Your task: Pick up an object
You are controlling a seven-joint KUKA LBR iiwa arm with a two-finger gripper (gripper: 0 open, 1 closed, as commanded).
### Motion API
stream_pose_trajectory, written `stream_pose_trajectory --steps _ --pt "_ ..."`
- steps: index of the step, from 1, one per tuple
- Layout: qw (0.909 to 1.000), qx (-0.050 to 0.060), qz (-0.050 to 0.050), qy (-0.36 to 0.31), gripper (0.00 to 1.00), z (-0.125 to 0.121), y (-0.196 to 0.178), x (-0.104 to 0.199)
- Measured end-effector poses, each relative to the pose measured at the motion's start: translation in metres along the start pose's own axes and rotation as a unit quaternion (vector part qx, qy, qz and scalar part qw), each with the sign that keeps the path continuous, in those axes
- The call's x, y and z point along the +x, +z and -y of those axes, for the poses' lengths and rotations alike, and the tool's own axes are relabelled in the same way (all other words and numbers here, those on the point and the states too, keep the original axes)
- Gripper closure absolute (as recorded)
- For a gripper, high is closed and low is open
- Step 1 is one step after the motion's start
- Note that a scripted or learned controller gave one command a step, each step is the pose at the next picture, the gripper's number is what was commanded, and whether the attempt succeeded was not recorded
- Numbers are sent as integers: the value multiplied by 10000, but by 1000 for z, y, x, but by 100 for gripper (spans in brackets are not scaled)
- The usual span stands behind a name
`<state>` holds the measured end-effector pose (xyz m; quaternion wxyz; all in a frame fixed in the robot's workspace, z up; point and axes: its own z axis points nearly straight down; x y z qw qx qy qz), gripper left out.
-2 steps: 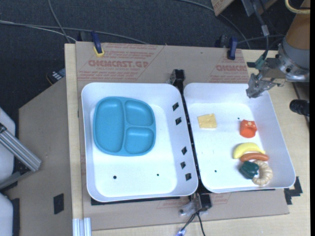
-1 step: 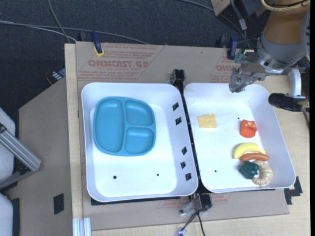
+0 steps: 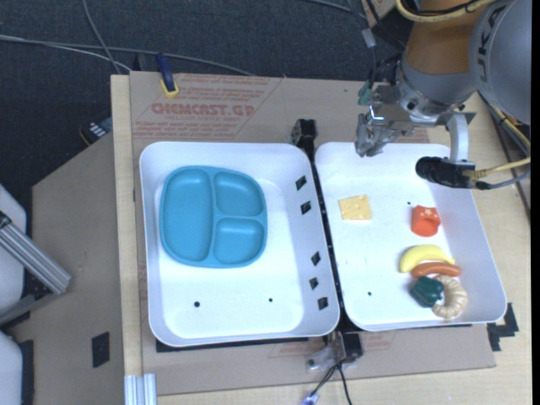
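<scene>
The two-finger metal hand (image 3: pixel 369 146) hangs over the far left corner of the right shallow white plastic bin (image 3: pixel 381 295), its tips pointing down close to the bin's rim. Nothing sits between the fingers; whether they are spread or pressed together I cannot tell at this angle. Above it the grey arm with its orange band (image 3: pixel 443 32) comes in from the far right.

Nearest the hand, toward the near side, a flat pale yellow square like a cheese slice (image 3: pixel 355 207) lies on the bin floor, apart from everything else. Further right rests a small orange-red toy pepper (image 3: pixel 426 220). Near the bin's near right corner is a cluster: a yellow toy banana (image 3: pixel 421 255), an orange-red sausage-shaped piece (image 3: pixel 436 268) touching it, a dark green toy vegetable (image 3: pixel 426 291) and a beige ring-shaped piece (image 3: pixel 451 301) just beside that.

The left shallow white plastic bin (image 3: pixel 236 306) holds a blue plastic plate with three compartments (image 3: pixel 213 216) in its far half. Both bins rest on a cardboard sheet with red print (image 3: pixel 202 104) covering the desk.
</scene>
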<state>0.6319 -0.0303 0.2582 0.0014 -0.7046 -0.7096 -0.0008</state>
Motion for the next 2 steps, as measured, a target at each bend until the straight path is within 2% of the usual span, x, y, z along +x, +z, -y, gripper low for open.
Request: stream_pose_trajectory --steps 1,2 --pt "10000 -6 5 6 100 -6 4 48" --pt "10000 2 2 3 100 -17 25 107"
